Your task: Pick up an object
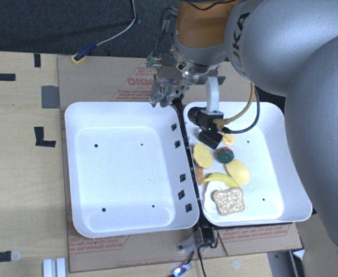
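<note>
The right bin [273, 154] holds several food toys near its left wall. They are a pale yellow oval piece [202, 154], a small green and brown round piece [224, 154], a yellow lemon-like piece [238, 172], a banana [221, 179] and a slice of toast [228, 201]. A small yellow bit [228, 138] lies just behind them. My gripper [164, 96] hangs over the far end of the wall between the two bins, behind and to the left of the toys. I see nothing in it.
The left bin [76, 154] sits beside the right one on a cardboard sheet [99, 74]. Black clips [183, 178] line the shared wall. The big grey arm [296, 45] covers the upper right. A blue-tipped cable [83, 53] lies behind the bins.
</note>
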### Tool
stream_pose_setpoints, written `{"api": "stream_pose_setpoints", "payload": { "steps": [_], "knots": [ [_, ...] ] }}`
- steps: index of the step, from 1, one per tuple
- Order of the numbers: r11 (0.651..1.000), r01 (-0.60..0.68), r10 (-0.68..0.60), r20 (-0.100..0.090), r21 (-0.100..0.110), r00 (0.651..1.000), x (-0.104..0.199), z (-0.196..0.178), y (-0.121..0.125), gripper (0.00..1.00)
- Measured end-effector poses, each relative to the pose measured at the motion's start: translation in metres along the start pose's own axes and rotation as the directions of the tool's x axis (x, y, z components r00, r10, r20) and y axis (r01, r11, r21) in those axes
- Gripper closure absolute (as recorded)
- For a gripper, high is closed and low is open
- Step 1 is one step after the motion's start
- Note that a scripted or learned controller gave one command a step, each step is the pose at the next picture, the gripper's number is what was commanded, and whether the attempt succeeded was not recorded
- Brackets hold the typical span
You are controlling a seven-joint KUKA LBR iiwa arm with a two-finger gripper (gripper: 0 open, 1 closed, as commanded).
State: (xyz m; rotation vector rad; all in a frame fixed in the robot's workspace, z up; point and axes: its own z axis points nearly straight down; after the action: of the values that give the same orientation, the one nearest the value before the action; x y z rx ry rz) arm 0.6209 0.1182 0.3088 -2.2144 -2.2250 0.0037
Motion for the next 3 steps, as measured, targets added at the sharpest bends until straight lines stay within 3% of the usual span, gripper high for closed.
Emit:
{"api": "stream_pose_setpoints", "payload": {
  "steps": [1,2,3],
  "knots": [
    [1.000,0.005,-0.005,0.000,0.005,1.000,0.091,0.062,-0.014,1.00],
    [1.000,0.000,0.000,-0.005,-0.021,1.000,0.105,-0.185,0.018,1.00],
    [1.000,-0.004,0.004,0.000,-0.009,1.000,0.097,-0.229,0.048,1.00]
  ]
}}
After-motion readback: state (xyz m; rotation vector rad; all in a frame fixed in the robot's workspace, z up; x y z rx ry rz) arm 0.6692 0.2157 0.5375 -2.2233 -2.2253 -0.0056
